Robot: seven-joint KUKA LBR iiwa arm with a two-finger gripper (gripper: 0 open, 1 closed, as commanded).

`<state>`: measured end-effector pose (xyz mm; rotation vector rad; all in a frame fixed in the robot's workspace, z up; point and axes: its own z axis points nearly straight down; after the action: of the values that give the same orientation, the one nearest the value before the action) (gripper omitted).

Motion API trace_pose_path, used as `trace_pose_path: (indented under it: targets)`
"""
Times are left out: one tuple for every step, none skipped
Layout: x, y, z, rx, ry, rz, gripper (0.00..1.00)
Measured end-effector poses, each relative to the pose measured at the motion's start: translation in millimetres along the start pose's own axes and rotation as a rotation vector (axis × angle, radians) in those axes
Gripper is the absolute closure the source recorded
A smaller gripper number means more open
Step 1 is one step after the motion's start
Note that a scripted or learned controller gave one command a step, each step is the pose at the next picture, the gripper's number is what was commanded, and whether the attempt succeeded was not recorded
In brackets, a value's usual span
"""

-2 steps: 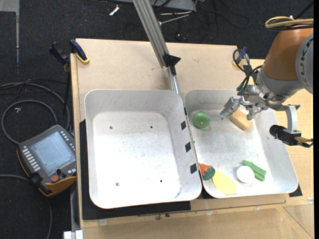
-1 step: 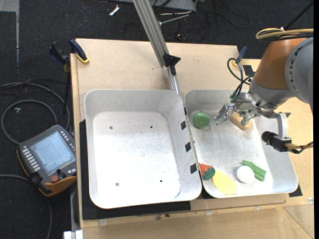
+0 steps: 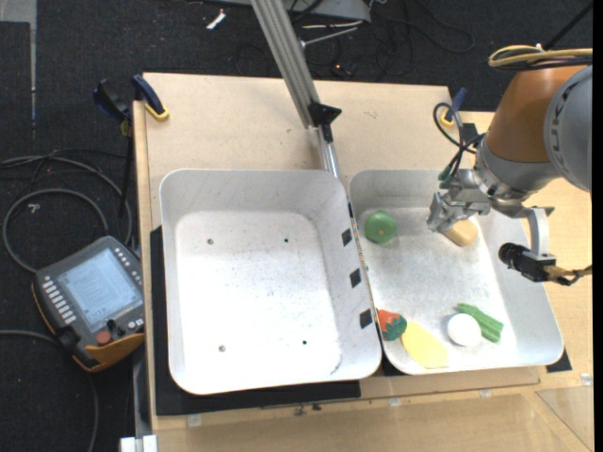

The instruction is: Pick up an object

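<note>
In the right bin (image 3: 528,342) my gripper (image 3: 447,217) hangs low at the far right part, right beside a tan block (image 3: 462,233) that lies just under and to the right of its tips. A green ball (image 3: 380,226) rests to the gripper's left, near the divider. Near the front of that bin lie a white ball (image 3: 463,329), a green leafy piece (image 3: 482,319), a yellow flat piece (image 3: 425,347) and a small red and green item (image 3: 391,325). I cannot make out whether anything is between the fingers.
The left bin (image 3: 174,281) sits beside the right one. A slanted metal pole (image 3: 287,50) crosses from the top to the bins' shared edge. A teach pendant (image 3: 89,295) lies on the floor at the left.
</note>
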<state>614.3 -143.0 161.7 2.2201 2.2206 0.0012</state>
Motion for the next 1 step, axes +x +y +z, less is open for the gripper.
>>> trace_pose_path:
  targets:
    - [10.5, 2.7, -56.2, -0.006, -0.001, -0.004, 1.00]
